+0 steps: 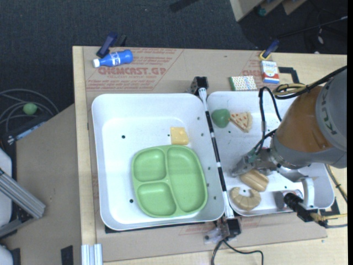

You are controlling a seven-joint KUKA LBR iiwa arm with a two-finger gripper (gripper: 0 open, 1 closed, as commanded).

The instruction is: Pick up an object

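My gripper point(246, 166) reaches into the right bin point(231, 101) from the right, low over its middle. Its tip hovers just above a tan bread-roll-shaped piece point(255, 180). A round tan pastry point(245, 199) lies near the bin's front edge below it. Farther back in the same bin are a green rounded object point(220, 117) and a pizza-slice toy point(241, 120). In the left bin point(110, 115) a green divided plate point(168, 181) rests toward the front, with a yellow cheese-like block point(178, 136) behind it.
On the bench behind the bins lie a blue-and-white bottle point(113, 58), a small patterned card point(243, 83) and a small box point(269, 72). The arm's grey and orange body point(309, 128) covers the right bin's right side.
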